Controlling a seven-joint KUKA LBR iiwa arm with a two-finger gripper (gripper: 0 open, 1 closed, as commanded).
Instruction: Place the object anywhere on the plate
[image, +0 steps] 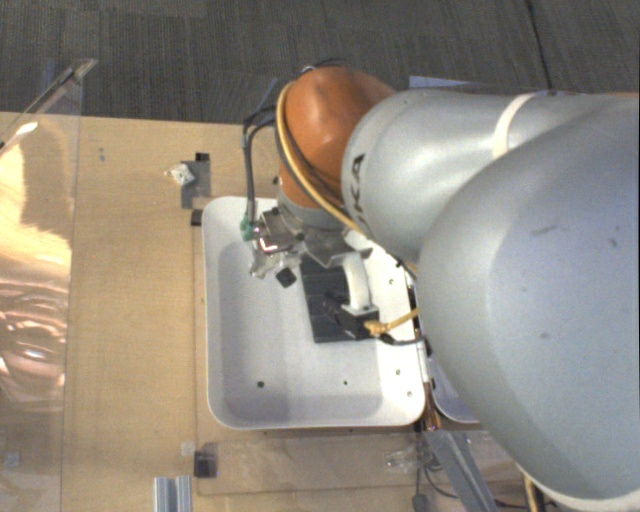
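My gripper (268, 250) hangs low over the upper left part of the left white bin (300, 395), close to its back wall. A small black piece (286, 277) sits right at the gripper's lower end, just above the bin floor. Whether it is held or simply lies under the gripper cannot be told. The big grey arm with its orange band (325, 120) covers the bin's right side and nearly all of the right bin (452, 402).
A few dark specks (260, 383) dot the bin floor near the front. The wooden bench (120, 330) stretches to the left, with a small black bracket (198, 185) by the bin's back left corner and another (205, 462) at its front left.
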